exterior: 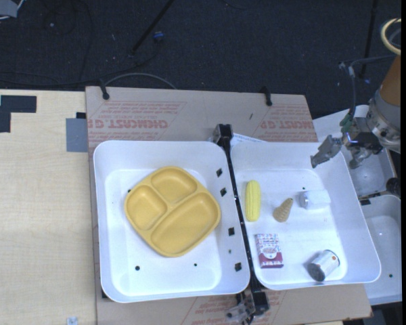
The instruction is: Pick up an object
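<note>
With the gripper (338, 147) over the right bin's (365, 249) far right corner, grip state unclear, descend squarely on the corn (252, 200).

Single fixed camera looking down at a slant from above the bench (40, 202), taking in both white bins (115, 181) whole, arm (386, 107) entering at right edge.
</note>
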Controlling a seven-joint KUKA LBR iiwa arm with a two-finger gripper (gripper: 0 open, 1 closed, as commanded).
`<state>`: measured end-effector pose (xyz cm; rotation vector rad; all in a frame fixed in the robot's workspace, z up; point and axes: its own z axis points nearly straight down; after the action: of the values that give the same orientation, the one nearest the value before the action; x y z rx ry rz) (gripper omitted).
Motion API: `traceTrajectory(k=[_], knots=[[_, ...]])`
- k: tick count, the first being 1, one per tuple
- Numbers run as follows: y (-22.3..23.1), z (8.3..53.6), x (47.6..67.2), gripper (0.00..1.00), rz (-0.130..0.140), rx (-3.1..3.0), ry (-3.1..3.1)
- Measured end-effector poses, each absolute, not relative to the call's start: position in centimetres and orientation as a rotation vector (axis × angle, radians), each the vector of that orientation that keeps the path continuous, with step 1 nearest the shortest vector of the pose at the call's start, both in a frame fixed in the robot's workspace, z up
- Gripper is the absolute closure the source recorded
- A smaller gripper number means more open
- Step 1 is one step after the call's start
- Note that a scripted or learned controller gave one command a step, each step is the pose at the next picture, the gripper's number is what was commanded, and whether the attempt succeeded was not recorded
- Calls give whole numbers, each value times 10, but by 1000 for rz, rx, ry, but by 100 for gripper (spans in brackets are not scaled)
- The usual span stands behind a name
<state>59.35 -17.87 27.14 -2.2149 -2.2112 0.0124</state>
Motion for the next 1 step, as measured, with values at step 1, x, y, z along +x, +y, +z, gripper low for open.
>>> traceTrajectory(k=[1], knots=[[-178,278,595,0,2,-2219,-2220]])
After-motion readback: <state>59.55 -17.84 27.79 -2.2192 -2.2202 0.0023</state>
